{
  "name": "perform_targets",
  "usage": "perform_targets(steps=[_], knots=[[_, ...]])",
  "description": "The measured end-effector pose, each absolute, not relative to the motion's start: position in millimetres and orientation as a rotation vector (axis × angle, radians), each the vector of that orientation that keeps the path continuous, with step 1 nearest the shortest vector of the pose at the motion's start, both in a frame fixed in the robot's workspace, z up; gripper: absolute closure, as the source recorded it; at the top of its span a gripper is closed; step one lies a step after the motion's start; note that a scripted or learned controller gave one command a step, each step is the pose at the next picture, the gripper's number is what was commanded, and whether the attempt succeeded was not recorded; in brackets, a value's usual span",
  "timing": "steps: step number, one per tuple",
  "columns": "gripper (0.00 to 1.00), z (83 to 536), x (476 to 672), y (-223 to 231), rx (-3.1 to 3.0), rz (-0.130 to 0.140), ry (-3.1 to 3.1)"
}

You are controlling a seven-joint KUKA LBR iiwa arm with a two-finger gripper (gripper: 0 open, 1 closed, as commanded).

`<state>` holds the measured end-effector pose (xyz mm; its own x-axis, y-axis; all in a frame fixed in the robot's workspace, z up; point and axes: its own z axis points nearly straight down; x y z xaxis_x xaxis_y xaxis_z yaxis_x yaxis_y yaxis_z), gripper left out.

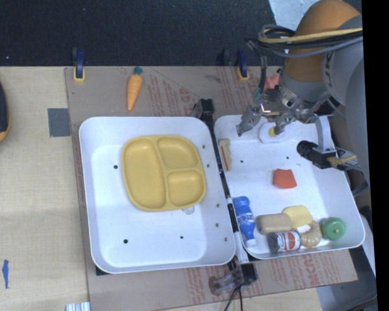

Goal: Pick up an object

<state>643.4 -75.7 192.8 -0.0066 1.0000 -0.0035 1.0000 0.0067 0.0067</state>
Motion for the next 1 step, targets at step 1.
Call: perform_targets(steps=[1], knots=[[0.0,191.8,608.3,-86.3,2.221,-0.008,2.227]])
